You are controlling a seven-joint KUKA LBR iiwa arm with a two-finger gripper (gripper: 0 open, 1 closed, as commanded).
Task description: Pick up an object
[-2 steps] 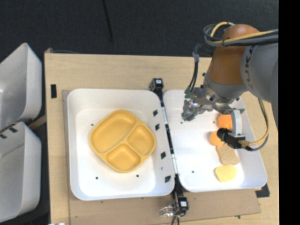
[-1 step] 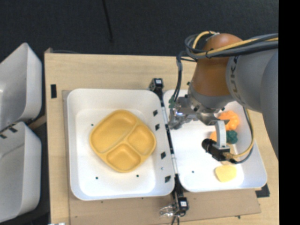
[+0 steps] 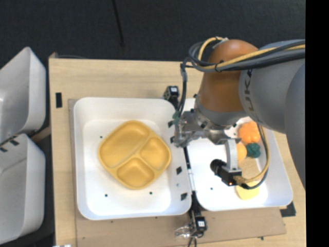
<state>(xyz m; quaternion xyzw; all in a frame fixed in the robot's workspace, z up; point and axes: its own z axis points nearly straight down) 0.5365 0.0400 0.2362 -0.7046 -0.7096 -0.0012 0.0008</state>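
Where the arm point(image 3: 277, 81) reaches in from the right of the camera view, its grey body and orange band point(image 3: 226, 76) cover the far part of the right bin point(image 3: 208, 194).

Pincer point(image 3: 181, 133): at the end of the wrist, over the seam where the two bins meet, toward the far half of that seam. Its metal body overlaps the right rim of the left bin point(image 3: 90, 194). State: cannot tell whether it is open or closed, since the wrist hides its working end from above. Whether it has hold of anything cannot be told either.

Left bin: one yellow plate point(image 3: 134, 153), lying flat, roughly centred, turned cornerwise to the bin walls. It has three compartments, one long one at the upper left and two smaller ones at the right and at the bottom. The plate's right corner lies near the pincer, just to its left. Contact cannot be judged.

Right bin: small things gathered along the right side, partly under the arm. An orange piece point(image 3: 249, 133) lies farthest back. A green piece point(image 3: 253, 150) sits just in front of it, touching or nearly so. A tan block point(image 3: 250, 166) comes next toward the front. A yellow piece point(image 3: 248, 193) lies nearest the front wall, its upper part hidden. All four lie apart from the pincer, to its right.

Table point(image 3: 61, 163): pale wood, carrying both bins side by side, with bare strips showing along the left and front edges.
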